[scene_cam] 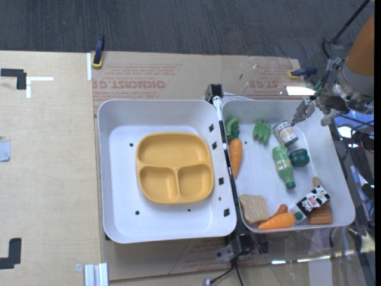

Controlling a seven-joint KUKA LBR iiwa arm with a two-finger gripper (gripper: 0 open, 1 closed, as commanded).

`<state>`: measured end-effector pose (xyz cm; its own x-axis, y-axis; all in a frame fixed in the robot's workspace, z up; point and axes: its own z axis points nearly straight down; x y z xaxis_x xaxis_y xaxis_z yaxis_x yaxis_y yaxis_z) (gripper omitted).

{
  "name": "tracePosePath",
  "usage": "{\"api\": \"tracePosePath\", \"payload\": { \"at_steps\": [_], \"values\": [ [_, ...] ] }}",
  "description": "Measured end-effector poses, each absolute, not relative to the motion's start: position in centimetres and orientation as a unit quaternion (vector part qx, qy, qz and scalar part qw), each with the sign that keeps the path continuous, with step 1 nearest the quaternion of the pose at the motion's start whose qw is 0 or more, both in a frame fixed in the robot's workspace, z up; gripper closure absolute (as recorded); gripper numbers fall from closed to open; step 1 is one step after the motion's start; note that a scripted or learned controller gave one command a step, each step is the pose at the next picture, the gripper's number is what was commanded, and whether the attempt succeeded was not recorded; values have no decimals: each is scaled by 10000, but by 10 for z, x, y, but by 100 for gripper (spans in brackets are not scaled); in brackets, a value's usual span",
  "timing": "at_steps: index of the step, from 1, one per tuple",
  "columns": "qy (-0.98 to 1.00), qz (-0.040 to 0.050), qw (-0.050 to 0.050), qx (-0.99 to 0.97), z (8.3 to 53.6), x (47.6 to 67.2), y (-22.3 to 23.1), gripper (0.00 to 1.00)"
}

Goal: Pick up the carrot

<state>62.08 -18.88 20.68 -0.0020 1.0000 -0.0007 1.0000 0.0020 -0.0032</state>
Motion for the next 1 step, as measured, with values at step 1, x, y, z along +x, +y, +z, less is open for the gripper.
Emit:
{"api": "tracePosePath", "payload": {
  "at_steps": [1],
  "values": [
    [-5985, 16, -14, -8012, 375, 593, -153, 0]
  ]
}}
